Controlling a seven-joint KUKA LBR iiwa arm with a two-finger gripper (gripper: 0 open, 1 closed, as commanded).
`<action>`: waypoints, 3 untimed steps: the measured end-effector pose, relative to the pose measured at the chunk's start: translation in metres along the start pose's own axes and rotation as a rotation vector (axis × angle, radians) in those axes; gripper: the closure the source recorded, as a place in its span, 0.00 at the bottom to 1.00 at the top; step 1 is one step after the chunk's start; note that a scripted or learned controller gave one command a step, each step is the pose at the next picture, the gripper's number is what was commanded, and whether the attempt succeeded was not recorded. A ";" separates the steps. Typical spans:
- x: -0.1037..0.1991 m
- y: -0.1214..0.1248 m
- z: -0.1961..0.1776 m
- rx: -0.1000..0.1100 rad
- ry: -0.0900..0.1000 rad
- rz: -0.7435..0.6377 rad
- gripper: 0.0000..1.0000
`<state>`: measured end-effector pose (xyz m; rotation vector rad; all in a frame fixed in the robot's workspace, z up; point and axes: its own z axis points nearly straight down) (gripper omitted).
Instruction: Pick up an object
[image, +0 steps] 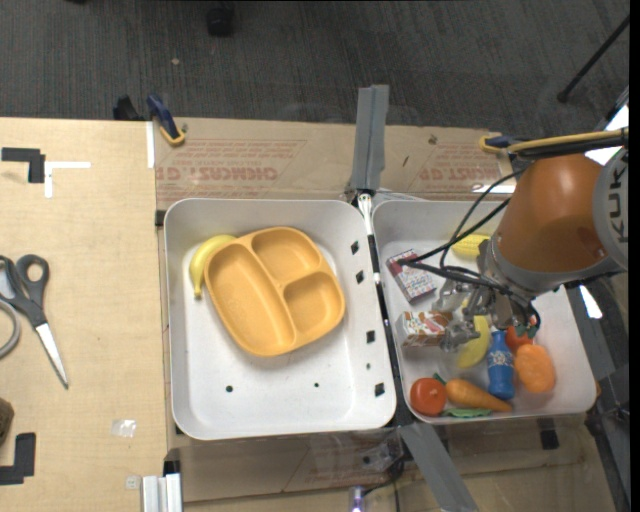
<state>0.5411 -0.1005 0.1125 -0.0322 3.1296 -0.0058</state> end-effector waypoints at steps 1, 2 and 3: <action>0.019 0.068 -0.105 -0.004 0.009 0.072 1.00; 0.033 -0.002 0.006 -0.005 0.010 -0.197 1.00; 0.012 -0.016 0.017 -0.004 0.004 0.141 1.00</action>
